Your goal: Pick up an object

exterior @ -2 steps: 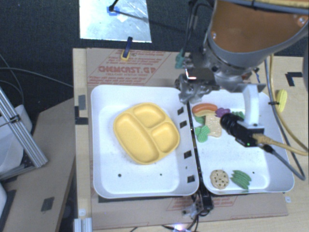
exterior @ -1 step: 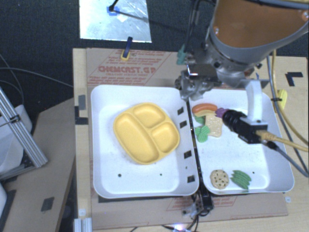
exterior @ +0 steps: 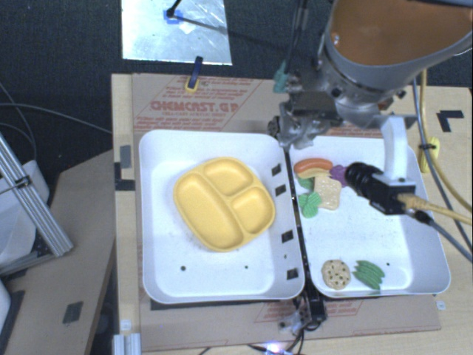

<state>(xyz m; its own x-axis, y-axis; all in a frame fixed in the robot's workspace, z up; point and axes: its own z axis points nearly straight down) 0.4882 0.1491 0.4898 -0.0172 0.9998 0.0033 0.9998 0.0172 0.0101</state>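
Overhead slanted view of a bench bearing two shallow white bins set side by side on a sheet of printed cardboard [exterior: 199,98]. The left bin [exterior: 155,272] holds a yellow divided plate [exterior: 224,202] with three compartments, lying near the bin's middle. The right bin [exterior: 414,242] holds several toy food pieces. A hot dog [exterior: 313,167] lies at the bin's upper left, with a tan cracker-like square [exterior: 327,192] just below it and touching a green leafy piece [exterior: 309,204] at its left edge; a small purple piece [exterior: 338,173] sits just to the right of the hot dog. A chocolate-chip cookie [exterior: 336,274] and a green pea pod [exterior: 369,273] lie side by side near the bin's front wall, well apart from the upper group.

The grey arm [exterior: 392,35] with its orange band enters from the upper right. The gripper [exterior: 297,133] hangs over the back rim where the two bins meet, just above and to the left of the hot dog; whether its fingers are spread or closed cannot be told, and no object is seen in it. A black cylindrical part [exterior: 375,186] on a white bracket [exterior: 395,150] projects over the right bin, beside the purple piece. Behind the bins lies a shiny metal sheet [exterior: 176,19].
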